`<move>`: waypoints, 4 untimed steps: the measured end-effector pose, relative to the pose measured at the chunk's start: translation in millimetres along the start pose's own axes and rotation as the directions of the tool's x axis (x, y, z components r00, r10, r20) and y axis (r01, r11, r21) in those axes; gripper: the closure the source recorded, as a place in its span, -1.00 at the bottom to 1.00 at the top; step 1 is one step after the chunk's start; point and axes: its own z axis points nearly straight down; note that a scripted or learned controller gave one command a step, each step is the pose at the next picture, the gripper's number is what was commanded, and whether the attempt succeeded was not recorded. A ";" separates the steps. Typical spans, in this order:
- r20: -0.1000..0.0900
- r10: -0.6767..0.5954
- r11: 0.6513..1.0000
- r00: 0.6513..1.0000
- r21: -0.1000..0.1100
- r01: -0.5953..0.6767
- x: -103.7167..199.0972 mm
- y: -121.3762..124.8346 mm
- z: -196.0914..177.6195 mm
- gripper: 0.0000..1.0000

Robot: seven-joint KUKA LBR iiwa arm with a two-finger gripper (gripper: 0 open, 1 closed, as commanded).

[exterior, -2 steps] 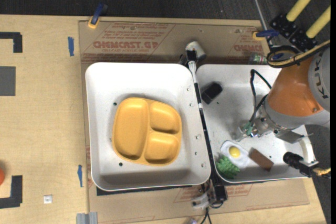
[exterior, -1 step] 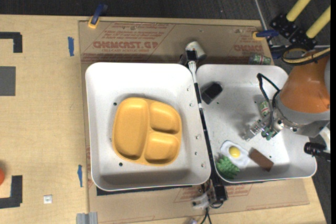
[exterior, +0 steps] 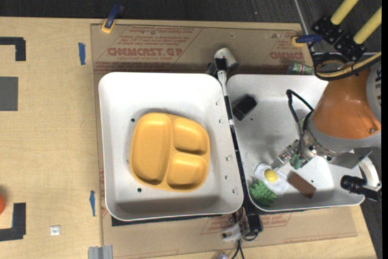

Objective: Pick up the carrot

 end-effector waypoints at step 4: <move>0.007 -0.078 0.997 0.997 -0.002 0.078 -98.8 -73.3 -164.5 1.00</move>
